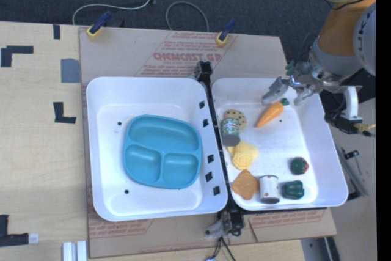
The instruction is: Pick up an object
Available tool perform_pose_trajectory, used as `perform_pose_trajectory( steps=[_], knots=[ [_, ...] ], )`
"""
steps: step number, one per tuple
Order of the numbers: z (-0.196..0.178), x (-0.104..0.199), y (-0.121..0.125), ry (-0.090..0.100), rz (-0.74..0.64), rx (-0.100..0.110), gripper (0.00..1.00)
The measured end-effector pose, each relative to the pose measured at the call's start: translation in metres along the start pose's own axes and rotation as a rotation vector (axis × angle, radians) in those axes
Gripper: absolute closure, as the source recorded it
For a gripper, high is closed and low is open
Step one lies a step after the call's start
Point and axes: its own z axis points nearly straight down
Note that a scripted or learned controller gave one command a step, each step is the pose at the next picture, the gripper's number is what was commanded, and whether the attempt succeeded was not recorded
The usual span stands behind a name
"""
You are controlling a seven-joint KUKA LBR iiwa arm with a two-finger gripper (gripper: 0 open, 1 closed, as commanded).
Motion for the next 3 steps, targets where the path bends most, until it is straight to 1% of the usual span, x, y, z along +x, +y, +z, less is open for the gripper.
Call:
perform_pose_trajectory(
  steps=[1,2,3],
  knots=[
    [0.118,-0.006,0.017,-0.004,-0.002,-0.003,0.0],
    [0.113,0.026,0.043,-0.005,0.001,0.017,0.0],
    [0.113,0.034,0.043,-0.007,0.005,0.014,0.0]
  ],
)
